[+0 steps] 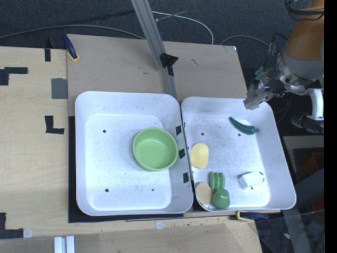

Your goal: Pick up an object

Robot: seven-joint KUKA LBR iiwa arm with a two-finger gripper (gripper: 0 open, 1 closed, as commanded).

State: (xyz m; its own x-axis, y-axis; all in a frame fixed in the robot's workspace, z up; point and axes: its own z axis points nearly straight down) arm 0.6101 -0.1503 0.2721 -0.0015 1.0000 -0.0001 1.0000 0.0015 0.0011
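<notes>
arm: grey KUKA, orange band, reaches in from the right; gripper sits over the far right corner of the right bin
end effector state: cannot tell, tip is small and blurred
holding: nothing visible at the tip
nearest target: dark green curved object, lying flat on the right bin floor, just near-left of the gripper, apart from it
other right bin items: yellow piece against the left wall; cream piece, green ridged piece and green round piece clustered in the near left corner, touching; white object near the right side
left bin: green bowl, upright, right of centre
task progress: looks like the approach step, no pick made yet
risk 1: dark green object is thin and low, so the grasp could close above it or skid it away
risk 2: gripper is close to the bin's far rim; a straight descent could hit the wall
risk 3: near-corner cluster is packed, so a pick there could grab two or knock neighbours
</notes>
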